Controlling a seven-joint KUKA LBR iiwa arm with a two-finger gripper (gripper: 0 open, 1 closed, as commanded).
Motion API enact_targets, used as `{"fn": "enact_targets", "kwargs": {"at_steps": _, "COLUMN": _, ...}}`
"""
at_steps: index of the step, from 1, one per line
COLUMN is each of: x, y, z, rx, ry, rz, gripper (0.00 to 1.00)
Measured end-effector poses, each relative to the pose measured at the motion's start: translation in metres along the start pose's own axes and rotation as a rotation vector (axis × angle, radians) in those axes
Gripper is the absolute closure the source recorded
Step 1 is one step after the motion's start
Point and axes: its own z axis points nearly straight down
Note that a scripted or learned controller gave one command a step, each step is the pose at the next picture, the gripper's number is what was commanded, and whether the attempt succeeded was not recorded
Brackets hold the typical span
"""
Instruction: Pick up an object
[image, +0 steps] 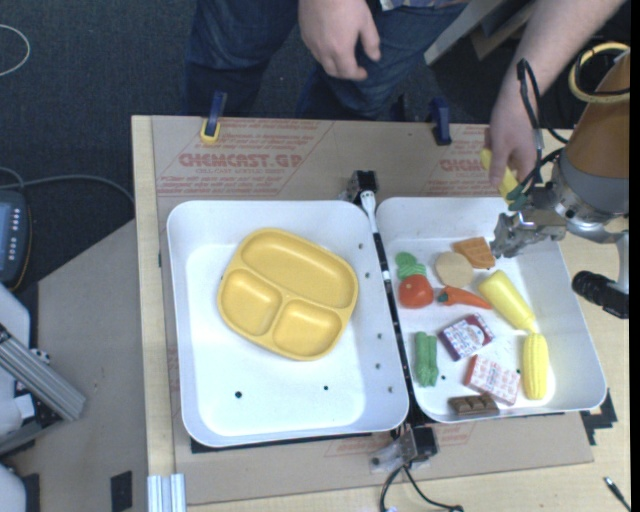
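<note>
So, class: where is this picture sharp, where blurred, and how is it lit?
Camera view: light is even and soft, with faint shadows; the yellow tray and toy food are sharp; the gripper and the person's hand look slightly smeared.

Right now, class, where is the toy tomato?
The tomato lies in the right bin near its left wall, just below the green leafy piece and beside the carrot.
</note>
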Motion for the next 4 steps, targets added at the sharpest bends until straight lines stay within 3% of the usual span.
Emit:
{"fn": "enact_targets", "kwargs": {"at_steps": 1, "x": 0.0, "y": 0.001, "z": -0.005, "rx": 0.004, "ry": 0.001, "rz": 0.0, "gripper": 1.0}}
{"fn": "enact_targets", "kwargs": {"at_steps": 2, "x": 0.039, "y": 0.035, "z": 0.006, "rx": 0.004, "ry": 0.001, "rz": -0.004, "gripper": 1.0}}
{"fn": "enact_targets", "kwargs": {"at_steps": 4, "x": 0.049, "y": 0.046, "z": -0.014, "rx": 0.003, "ry": 0.001, "rz": -0.001, "gripper": 1.0}}
